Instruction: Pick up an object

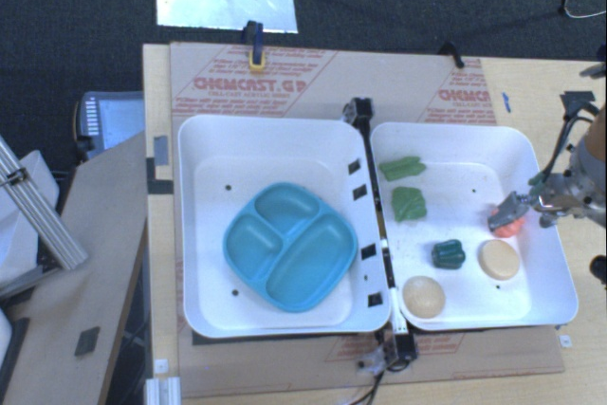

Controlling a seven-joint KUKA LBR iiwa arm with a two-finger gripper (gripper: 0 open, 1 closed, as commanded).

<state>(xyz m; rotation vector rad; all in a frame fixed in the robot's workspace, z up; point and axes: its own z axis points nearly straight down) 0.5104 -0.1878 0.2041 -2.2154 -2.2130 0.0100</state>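
Reached in from the right with the gripper [520, 202], low over the right side of the right white bin [474, 134]. Could not tell whether open or closed. Sat just below its tip and seemingly touching it: a small red-orange object [507, 225], though could not make out whether gripped or merely lying under. Lay a little further below the gripper, near the red-orange piece: a cream round roll [499, 259]. Rested to the gripper's lower left, apart from the roll: a dark green toy pepper [448, 253], and beyond that, lower still, a tan round bun [424, 296]. Lay well to the gripper's left, about level with it: a green leafy piece [409, 203], and slightly above that a second green piece [402, 168]. Farthest left of the gripper, past the divider, held in the left white bin [275, 124]: a blue divided plate [289, 245], lying flat. Lay under both bins: printed cardboard [285, 76].
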